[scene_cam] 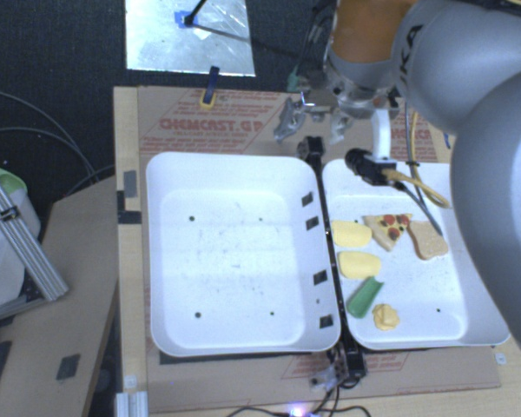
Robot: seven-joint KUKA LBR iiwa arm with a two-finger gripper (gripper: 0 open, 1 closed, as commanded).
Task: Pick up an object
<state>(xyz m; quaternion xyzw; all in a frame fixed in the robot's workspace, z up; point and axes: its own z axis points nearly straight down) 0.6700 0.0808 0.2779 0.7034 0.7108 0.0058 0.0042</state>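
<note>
Past the left bin (234, 259), our gripper (314, 129) hovers over the far rim, fingers apart and holding nothing. We judge the pick not yet begun. Next we must move right and descend onto the yellow piece (351, 233) in the right bin (434, 307).

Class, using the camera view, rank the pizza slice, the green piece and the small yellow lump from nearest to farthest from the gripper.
1. Pizza slice, far half of the right bin, nearest the gripper.
2. Green piece, beside the divider.
3. Small yellow lump, by the near edge.
</note>
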